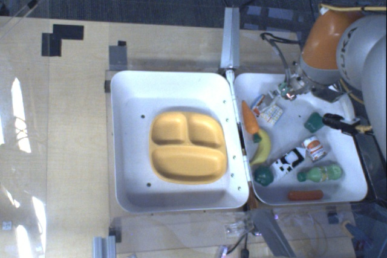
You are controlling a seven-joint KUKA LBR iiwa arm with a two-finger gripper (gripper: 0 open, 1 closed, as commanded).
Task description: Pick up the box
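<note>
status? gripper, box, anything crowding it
Gripper low over right bin, back corner. Box lying loose just beside it, not held. Carrot close alongside box.

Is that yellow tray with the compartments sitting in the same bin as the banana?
No, the yellow tray lies in the left bin, while the banana lies in the right bin.

White bins (121,130), yellow tray (186,147), orange carrot (249,118), green bottle (320,174), black-white cow (288,161)

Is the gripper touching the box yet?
Cannot tell. In the camera view the gripper sits right at the upper edge of the box, but neither contact nor a gap shows plainly.
</note>
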